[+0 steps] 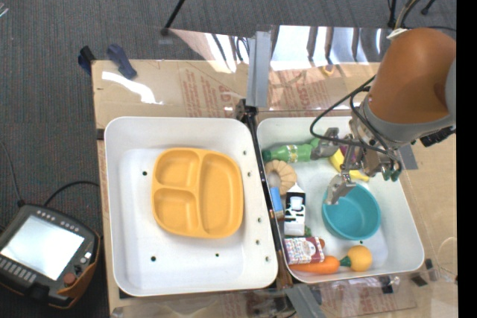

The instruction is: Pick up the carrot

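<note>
Nearest you, along the front edge of the right bin (414, 249), you find the carrot (319, 266) lying on its side, its orange body pointing left and its green top touching a small yellow-orange fruit (360, 258). Just behind the carrot sits a red-labelled packet (304, 249); its print is too small to read. Further in, you see a small white carton with black markings (296, 212) standing near the bin's left wall, its lettering also illegible, and a teal bowl (352, 213) to its right. Over the bowl's back-left rim hangs the gripper (339, 190), its fingers slightly parted with nothing between them, well apart from the carrot. Behind that lie a tan ring-shaped piece (283, 173), a yellow item (347, 160) partly hidden by the wrist, and a green bottle (292, 153) on its side. In the left bin (127, 234) you have a yellow divided plate (198, 192). Farthest back, the cardboard sheet (201, 89) carries faint red printing you cannot make out.
</note>
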Available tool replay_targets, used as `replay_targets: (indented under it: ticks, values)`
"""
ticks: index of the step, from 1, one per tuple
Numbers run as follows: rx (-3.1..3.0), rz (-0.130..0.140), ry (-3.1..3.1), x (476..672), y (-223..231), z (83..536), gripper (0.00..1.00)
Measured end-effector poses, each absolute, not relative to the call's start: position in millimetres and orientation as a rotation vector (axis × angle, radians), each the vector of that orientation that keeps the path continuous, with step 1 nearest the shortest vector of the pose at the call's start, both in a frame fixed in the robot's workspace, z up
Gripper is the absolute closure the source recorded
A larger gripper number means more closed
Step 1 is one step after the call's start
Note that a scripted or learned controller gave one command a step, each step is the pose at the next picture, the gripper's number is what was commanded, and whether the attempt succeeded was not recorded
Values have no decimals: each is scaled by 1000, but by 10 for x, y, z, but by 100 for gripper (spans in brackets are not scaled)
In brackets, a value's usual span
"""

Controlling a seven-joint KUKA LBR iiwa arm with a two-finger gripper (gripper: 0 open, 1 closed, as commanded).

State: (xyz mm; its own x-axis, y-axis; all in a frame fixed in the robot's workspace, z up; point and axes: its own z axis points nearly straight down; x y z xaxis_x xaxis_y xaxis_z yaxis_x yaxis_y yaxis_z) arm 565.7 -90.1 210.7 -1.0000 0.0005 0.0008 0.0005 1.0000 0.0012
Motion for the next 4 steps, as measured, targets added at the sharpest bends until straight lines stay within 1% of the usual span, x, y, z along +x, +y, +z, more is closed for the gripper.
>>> replay_targets:
  ticks: [1,2,3,4]
  values:
    - [3,-3,-3142,5668,-888,2204,100]
    - [201,0,-3147,5135,-799,1290,100]
    - [180,2,-3151,5321,-583,3713,100]
    - [179,-1,-3139,5311,-584,3657,0]
